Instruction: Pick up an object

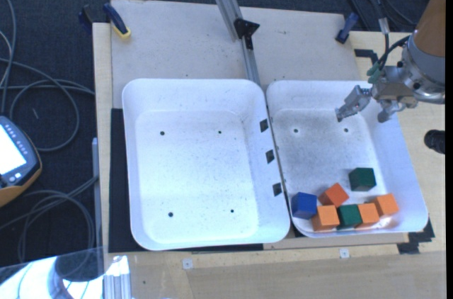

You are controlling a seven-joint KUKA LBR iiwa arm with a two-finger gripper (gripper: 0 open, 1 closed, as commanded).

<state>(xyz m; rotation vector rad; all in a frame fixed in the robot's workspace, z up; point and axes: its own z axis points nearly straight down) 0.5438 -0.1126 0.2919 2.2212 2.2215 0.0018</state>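
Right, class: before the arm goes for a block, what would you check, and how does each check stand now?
1. Blocks present in the right bin: ok.
2. Gripper above that bin: ok.
3. Gripper over a block: not ok, it is at the far end, the blocks are at the near edge.
4. Dark green block standing apart: ok.
5. Blue block free of neighbours: cannot tell.

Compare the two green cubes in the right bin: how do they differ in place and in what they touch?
The upper green cube stands apart, with bare bin floor around it; the lower green cube sits packed in the row, with orange cubes against both sides. The upper one lies nearer the gripper; the lower one lies nearer the bin's front wall. Both look similar in colour and size.
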